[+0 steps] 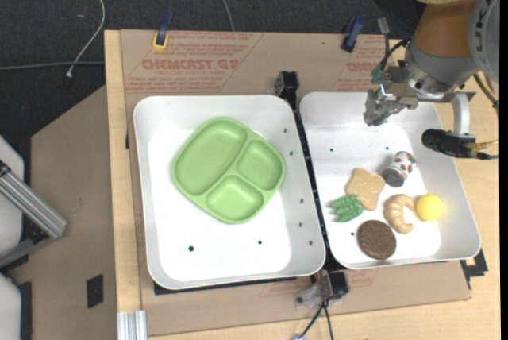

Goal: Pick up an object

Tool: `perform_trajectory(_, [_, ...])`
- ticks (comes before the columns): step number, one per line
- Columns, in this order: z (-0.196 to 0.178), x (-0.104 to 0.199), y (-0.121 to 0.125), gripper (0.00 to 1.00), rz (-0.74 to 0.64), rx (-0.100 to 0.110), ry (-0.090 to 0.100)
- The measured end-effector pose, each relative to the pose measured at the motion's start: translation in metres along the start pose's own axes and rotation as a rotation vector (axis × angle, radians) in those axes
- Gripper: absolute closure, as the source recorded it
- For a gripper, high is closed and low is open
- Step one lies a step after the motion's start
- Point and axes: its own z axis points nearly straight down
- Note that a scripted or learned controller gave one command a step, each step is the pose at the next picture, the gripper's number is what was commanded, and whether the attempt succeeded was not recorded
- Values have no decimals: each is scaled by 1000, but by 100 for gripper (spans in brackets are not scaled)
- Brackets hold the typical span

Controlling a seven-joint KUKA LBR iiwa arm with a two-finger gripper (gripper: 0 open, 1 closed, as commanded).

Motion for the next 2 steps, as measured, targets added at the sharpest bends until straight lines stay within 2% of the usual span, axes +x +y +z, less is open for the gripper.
perform_trajectory(1, [4,47,-20,100,0,1,0])
perform_trajectory(2, [-10,87,-44,100,0,0,0])
